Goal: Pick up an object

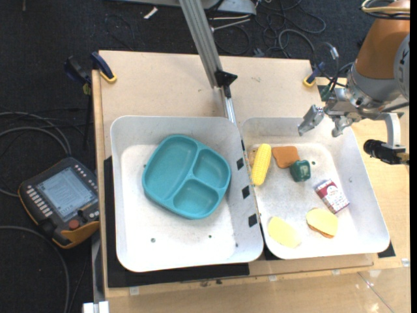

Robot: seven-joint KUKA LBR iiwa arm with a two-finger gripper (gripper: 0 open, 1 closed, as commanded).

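We judged the pick hadn't begun: gripper (322, 124) hovered w/ fingers spread wide and holding nothing over the far edge of the right bin (365, 175), while corn (260, 163), green block (300, 170) etc. lay untouched below.

A tan bench (169, 83) is sitting on dark carpet (39, 18), cables (273, 18) trailing across the top of the frame, a teach pendant (60, 201) lying at left.
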